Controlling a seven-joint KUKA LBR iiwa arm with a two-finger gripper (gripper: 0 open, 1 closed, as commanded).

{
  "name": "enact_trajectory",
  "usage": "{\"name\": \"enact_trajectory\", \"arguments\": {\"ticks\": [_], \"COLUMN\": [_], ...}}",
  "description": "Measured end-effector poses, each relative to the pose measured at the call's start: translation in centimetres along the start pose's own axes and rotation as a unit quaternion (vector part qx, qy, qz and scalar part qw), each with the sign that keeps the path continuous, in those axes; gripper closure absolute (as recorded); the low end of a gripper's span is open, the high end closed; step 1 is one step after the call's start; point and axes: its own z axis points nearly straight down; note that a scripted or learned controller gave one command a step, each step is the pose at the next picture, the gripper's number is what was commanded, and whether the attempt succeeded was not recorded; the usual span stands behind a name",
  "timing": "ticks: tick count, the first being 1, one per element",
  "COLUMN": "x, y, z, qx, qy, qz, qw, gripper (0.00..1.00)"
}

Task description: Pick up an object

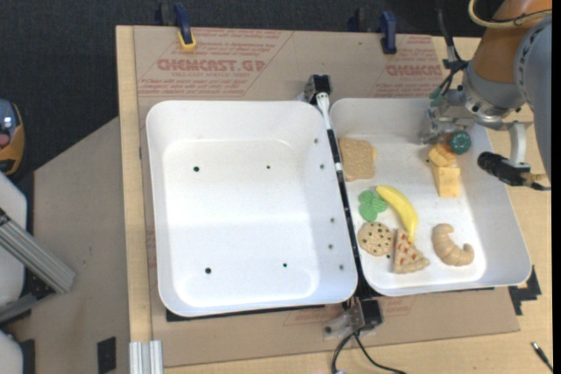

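Gripper (441, 134) crowds the right bin's (491, 271) far edge — grip unclear, perhaps touching cheese (447, 175).

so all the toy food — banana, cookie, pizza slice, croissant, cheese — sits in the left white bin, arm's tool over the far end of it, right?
Not quite: the camera view shows the yellow toy banana, round brown cookie, pizza slice, tan croissant and yellow cheese block in the right white bin. The tool is over that bin's far end.
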Motion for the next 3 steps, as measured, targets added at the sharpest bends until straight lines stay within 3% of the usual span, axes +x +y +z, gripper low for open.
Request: {"name": "enact_trajectory", "arguments": {"ticks": [1, 2, 3], "x": [5.9, 7.0, 6.9], "y": [0.4, -8.0, -13.1], "z": [-10.4, -5.7, -3.1], "qx": [-0.006, 0.006, 0.005], "qy": [0.003, 0.005, 0.004], "qz": [-0.006, -0.002, -0.002], "qw": [1.0000, 1.0000, 1.0000], "gripper": [1.00, 1.00, 1.00]}}
